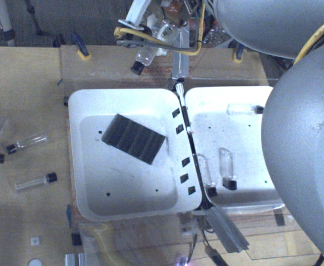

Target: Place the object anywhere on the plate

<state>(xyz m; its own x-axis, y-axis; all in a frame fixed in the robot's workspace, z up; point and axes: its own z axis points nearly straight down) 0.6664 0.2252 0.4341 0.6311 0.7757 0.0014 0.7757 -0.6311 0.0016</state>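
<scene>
Claw (163, 50) shown over the bins' far rim; its opening cannot be told. Capped vial (143, 59) seen just view-left of it; black plate (134, 138) nearer cam., in left bin (90, 107).

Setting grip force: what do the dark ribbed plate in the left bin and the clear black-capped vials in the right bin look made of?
Dark ribbed rectangular plate: likely moulded plastic or rubber, matte; even grooves, no glare. Clear black-capped vials: glass or clear plastic, glossy; white bin shows through.

Dark plate (134, 139) in left bin (123, 195)
</scene>
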